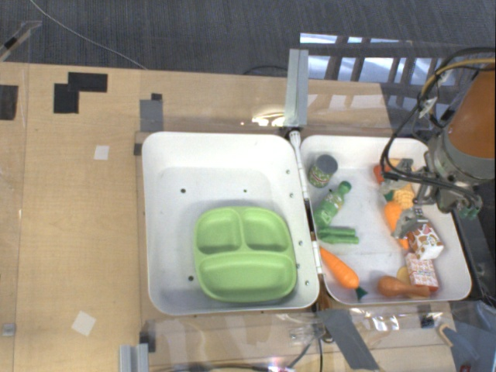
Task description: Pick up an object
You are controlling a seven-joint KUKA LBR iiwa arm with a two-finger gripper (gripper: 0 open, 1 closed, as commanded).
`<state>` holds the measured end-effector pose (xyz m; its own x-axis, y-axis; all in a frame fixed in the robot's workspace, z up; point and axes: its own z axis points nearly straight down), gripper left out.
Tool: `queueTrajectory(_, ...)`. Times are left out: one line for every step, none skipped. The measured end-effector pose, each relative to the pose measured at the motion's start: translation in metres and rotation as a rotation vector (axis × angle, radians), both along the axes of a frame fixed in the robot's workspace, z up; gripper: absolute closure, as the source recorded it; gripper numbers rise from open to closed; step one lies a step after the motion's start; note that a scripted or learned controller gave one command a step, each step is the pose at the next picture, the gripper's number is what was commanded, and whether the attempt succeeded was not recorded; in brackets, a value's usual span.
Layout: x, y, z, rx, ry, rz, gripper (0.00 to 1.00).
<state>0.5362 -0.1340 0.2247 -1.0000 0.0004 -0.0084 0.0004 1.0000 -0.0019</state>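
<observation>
Across the bench we saw, from nine o'clock, the left bin (155,208) holding a green divided plate (245,253). Toward three o'clock the right bin (364,149) held a can (322,169), green bottle (332,202), carrot (339,266) and small carton (423,258). Above it the arm (469,134) hung wrist-down, the gripper (408,225) low over the carton. Clutter hid its tips, so we could not tell its state.

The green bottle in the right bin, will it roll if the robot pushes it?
Probably. The bottle lies on its side and looks round, so a sideways nudge could roll it. It looks like smooth plastic, so it may be light and slippery.
</observation>
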Motion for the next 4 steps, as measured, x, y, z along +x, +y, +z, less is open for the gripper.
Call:
queueTrajectory(-0.021, -0.044, -0.129, 0.000, -0.002, 0.005, 0.00)
queueTrajectory(0.002, -0.052, -0.135, -0.002, -0.006, 0.062, 0.00)
queueTrajectory(0.007, -0.051, -0.120, -0.006, -0.024, 0.069, 1.00)
queueTrajectory(0.013, -0.070, 0.040, -0.008, -0.012, 0.221, 1.00)
